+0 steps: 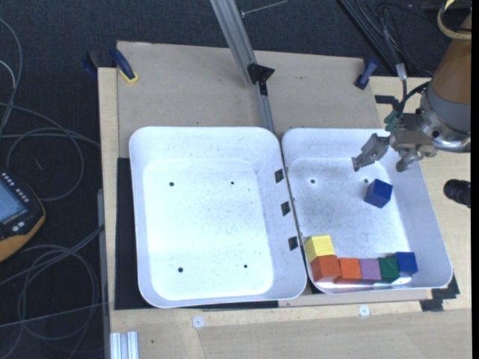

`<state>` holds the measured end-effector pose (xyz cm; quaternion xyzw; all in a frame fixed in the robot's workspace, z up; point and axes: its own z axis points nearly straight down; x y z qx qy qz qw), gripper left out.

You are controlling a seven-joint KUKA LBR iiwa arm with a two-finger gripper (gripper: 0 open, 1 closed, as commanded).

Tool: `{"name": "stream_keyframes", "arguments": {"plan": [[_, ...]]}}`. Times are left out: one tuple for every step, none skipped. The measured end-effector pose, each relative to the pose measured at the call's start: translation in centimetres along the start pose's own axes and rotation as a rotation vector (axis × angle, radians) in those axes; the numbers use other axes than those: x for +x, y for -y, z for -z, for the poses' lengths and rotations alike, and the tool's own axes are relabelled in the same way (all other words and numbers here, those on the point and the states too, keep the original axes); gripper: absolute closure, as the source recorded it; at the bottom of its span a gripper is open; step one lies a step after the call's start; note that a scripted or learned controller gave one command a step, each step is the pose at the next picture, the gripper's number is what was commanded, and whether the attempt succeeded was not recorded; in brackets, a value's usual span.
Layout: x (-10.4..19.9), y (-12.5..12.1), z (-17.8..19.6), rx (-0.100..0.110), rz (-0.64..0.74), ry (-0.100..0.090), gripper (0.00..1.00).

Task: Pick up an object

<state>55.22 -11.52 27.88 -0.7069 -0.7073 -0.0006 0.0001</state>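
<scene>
My gripper (388, 156) hangs over the far right part of the right bin (426, 223), its two fingers spread apart with nothing between them. A blue cube (379, 192) lies on the bin floor just below and in front of the fingertips, apart from them. Along the bin's near wall runs a row of blocks: a yellow cube (319, 246), an orange block (325, 266), a red-orange block (349, 268), a purple block (370, 268), a green block (388, 267) and another blue cube (406, 262).
The left bin (142, 223) sits beside the right one on the wooden bench. A slanted metal pole (238, 40) rises from between the bins at the back. Blue clamps (123, 64) hold the board's far corners. Cables lie on the floor around.
</scene>
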Motion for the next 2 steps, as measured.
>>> {"name": "stream_keyframes", "arguments": {"plan": [[-9.4, 0.4, -15.9, 0.009, -0.004, -0.001, 0.0], [-10.3, -5.9, -18.0, -0.004, 0.003, 0.002, 0.0]]}}
